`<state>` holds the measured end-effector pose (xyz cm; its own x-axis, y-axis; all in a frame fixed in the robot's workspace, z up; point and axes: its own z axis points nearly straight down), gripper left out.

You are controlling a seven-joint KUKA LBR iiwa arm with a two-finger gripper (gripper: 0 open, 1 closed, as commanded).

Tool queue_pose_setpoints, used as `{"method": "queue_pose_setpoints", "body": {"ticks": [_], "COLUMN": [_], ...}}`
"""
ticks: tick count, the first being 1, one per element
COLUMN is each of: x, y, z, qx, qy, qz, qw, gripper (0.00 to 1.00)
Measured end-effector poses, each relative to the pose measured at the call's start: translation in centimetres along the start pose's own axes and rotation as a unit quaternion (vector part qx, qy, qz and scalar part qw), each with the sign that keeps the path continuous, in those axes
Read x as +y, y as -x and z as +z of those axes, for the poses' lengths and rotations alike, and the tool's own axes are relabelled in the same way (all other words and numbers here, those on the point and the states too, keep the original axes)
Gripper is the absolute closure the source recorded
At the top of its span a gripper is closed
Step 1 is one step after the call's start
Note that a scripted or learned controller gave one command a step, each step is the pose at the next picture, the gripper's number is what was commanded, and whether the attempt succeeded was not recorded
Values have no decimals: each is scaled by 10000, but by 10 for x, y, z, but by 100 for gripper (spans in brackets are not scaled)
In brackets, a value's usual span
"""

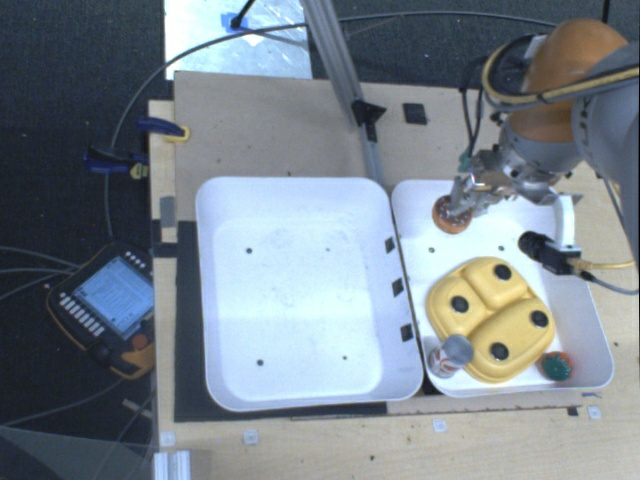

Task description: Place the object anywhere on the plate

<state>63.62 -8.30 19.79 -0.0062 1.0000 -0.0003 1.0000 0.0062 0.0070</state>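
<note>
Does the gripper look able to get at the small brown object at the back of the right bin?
Probably yes: the gripper sits directly over the brown object, with nothing between them. The yellow plate lies nearer the camera, out of the way.

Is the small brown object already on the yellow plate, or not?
Not on it. The brown object lies on the bin floor under the hand, apart from the yellow plate.

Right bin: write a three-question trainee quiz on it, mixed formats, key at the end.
1. True or false: the yellow plate has three compartments.
2. The pincer is over which item? A) small brown object B) green ball C) yellow plate
3. Fill in: the green ball lies at the plate's near-____ side in the right bin.

Key: 1 true; 2 A; 3 right.
</note>
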Motion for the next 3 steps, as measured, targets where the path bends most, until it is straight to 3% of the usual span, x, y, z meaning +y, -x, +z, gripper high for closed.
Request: {"method": "queue_pose_setpoints", "body": {"ticks": [1, 3], "x": [2, -2], "y": [0, -99], "z": [-55, -62], "qx": [-2, 12], "qy": [5, -25], "qz": [-2, -21], "qw": [10000, 10000], "gripper": [100, 100]}}
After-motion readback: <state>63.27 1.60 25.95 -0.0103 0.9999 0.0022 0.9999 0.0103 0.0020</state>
